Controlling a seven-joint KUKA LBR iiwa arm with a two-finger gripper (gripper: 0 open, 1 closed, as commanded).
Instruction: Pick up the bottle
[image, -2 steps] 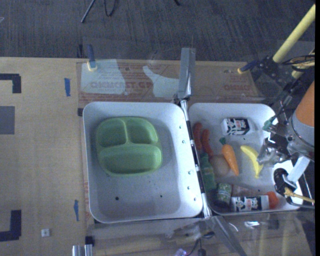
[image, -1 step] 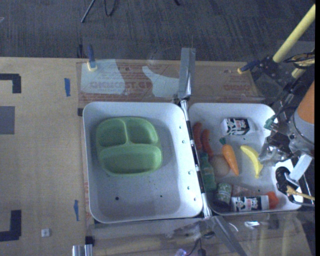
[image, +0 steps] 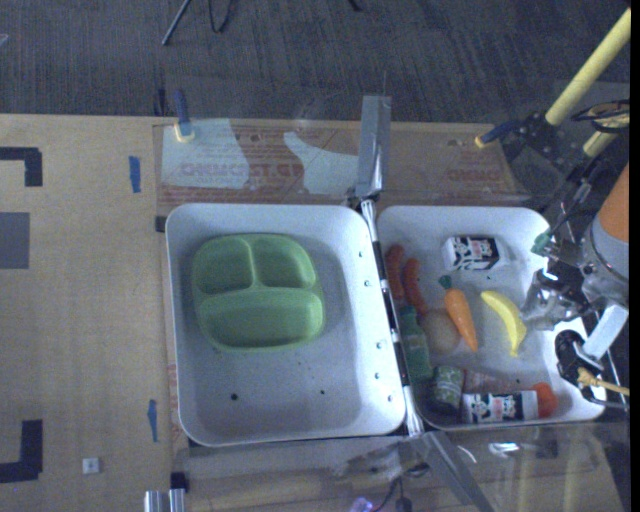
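White-labelled and red-capped, the bottle (image: 503, 405) lies on its side along the right bin's (image: 520, 220) near wall, while the gripper (image: 560, 305) hovers above the far-right edge, grip state impossible to tell, so the approach step remains: descend onto it.

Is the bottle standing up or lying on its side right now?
Lying on its side. The bottle stretches lengthwise along the near wall of the right bin, label facing up, orange cap end toward the arm.

The arm (image: 612, 240) (at right) is cut off by the frame edge
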